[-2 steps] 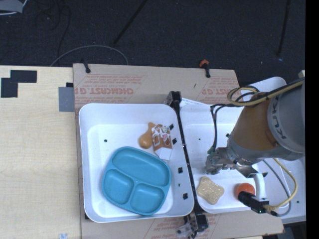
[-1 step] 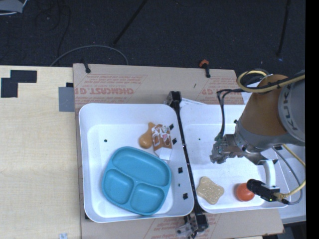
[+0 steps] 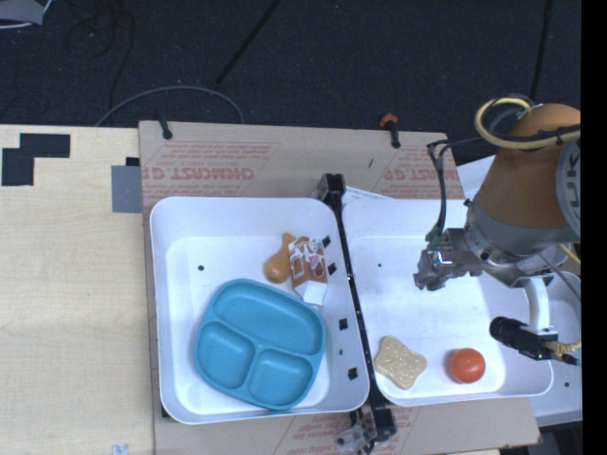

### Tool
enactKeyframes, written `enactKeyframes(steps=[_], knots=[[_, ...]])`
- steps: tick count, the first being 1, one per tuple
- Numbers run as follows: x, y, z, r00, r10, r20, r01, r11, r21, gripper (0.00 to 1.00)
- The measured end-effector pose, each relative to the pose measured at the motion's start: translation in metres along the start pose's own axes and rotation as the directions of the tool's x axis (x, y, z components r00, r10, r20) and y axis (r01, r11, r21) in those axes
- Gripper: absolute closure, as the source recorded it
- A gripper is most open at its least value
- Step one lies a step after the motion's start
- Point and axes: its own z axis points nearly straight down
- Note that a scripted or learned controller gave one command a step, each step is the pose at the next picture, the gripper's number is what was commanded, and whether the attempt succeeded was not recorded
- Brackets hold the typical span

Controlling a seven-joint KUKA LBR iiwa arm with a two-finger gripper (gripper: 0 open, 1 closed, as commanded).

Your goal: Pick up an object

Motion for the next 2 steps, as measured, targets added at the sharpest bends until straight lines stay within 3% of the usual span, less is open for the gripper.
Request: enactKeyframes(steps=[1, 2], knots=[[-0.001, 0.0, -0.024, 1.0, 0.0, 0.0, 0.0, 1.0, 0.004, 1.0], [0.058, 0.005, -0.024, 1.0, -0.005, -0.002, 0.005, 1.0, 0.006, 1.0]])
